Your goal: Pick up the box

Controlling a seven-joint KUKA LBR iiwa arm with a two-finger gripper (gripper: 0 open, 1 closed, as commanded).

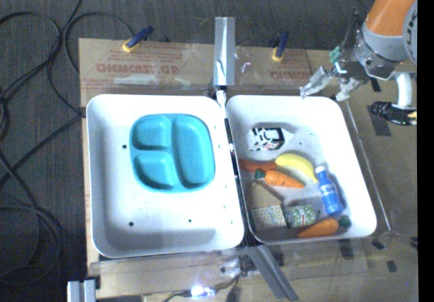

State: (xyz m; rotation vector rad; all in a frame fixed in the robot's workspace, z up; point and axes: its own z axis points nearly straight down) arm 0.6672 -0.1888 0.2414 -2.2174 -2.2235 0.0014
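Gripper: upper right of frame, above far rim of right bin, fingers spread, nothing between them.
Box: lower part of right bin, lying flat, touching green can.
Also in right bin: banana, two carrots, blue bottle.
Left bin: blue divided tray, centre.

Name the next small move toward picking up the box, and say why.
Probably swing the tool down-left over the small patterned cardboard box. The tool hangs open beyond the right white bin's far rim, while the box lies near the front among the toys.
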